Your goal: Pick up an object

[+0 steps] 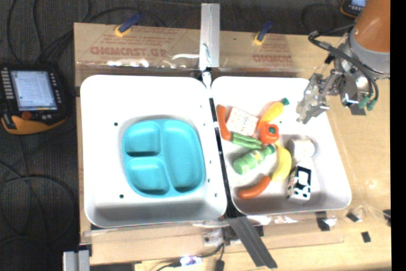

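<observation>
The right bin (330, 136) holds a heap of toy food: a yellow corn-like piece (274, 111), an orange-red piece with a green stem (269, 131), a white card box (241, 118), green vegetables (248, 158), a banana (283, 163), a red chili (254, 188), a white block (303, 149) and a black-and-white die (299, 183). My gripper (308, 110) hangs over the bin's upper right part, right of the yellow piece, fingers apart and nothing between them.
The left bin (101, 111) holds a turquoise divided plate (163, 157). A metal post (209, 41) rises at the back between the bins. A tablet pendant (30, 95) lies at far left on the floor, with cables around.
</observation>
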`<state>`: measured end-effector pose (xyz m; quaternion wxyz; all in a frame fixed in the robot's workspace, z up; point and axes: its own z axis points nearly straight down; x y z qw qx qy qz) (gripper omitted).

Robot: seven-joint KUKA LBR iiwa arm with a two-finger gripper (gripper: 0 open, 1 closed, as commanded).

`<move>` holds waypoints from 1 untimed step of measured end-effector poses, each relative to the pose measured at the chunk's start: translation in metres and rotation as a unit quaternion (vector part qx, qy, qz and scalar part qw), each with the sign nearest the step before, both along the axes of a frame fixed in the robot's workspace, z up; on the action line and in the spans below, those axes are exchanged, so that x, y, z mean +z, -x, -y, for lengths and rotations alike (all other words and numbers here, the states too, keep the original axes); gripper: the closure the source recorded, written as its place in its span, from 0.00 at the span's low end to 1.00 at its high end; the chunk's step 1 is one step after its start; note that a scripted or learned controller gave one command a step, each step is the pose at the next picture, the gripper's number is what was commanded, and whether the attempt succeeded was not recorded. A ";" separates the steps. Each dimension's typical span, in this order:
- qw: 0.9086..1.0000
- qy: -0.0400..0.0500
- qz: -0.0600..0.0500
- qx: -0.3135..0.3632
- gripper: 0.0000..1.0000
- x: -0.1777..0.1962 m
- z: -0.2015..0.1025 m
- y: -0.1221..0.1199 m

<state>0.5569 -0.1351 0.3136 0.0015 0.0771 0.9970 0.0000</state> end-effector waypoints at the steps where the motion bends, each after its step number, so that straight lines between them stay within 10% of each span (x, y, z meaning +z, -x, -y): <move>1: 0.999 0.000 0.000 0.054 1.00 0.006 0.010 -0.071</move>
